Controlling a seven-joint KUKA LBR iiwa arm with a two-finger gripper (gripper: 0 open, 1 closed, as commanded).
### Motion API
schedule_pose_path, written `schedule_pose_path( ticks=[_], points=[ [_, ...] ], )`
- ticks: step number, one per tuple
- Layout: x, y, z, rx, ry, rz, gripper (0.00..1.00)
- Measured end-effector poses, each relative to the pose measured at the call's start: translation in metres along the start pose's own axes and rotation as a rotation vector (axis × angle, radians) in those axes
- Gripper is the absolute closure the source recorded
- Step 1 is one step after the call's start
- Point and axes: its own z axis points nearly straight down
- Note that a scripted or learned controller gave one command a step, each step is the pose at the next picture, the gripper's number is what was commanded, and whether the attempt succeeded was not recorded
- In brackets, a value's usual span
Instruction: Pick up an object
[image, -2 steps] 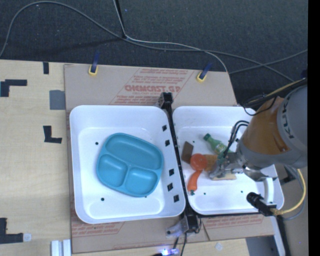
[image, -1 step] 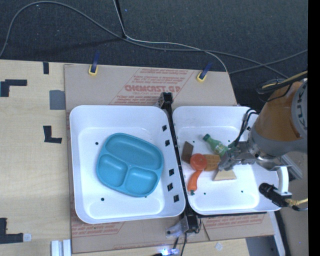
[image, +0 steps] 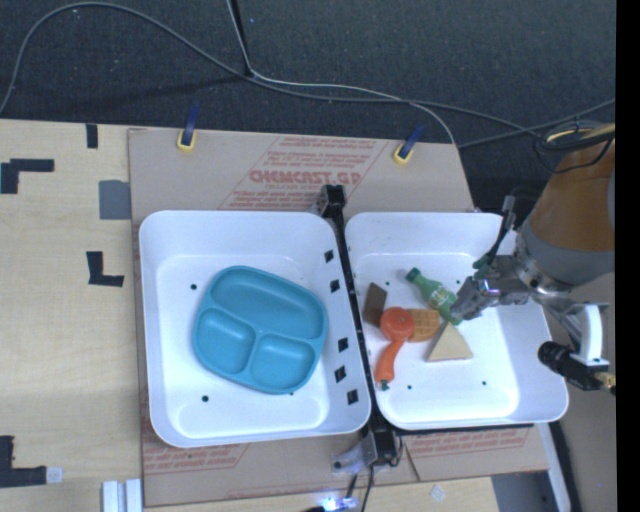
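The right bin (image: 520, 390) holds a small cluster of items. A green bottle (image: 429, 288) lies on its side near the middle. Below it sit an orange waffle-like piece (image: 425, 323), a tan wedge (image: 450, 346), a red-orange ladle (image: 394, 340) and a brown block (image: 375, 300). My gripper (image: 463, 305) reaches in from the right and sits low at the bottle's right end, just above the tan wedge. The gripper's body hides whether it touches the bottle.
The left bin (image: 165, 260) holds a blue compartment plate (image: 260, 328). A black divider strip (image: 345, 300) runs between the two bins. The right part of the right bin floor is bare white. Cables cross the dark surface behind the bench.
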Motion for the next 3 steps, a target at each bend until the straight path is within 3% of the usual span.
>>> schedule_pose_path(
  ticks=[1,2,3],
  points=[
    [0.0,0.001,-0.042,0.002,0.0,0.0,1.0],
    [0.054,0.013,-0.043,0.006,0.003,-0.004,1.0],
    [0.105,0.024,-0.02,0.009,0.002,-0.004,1.0]
  ],
)
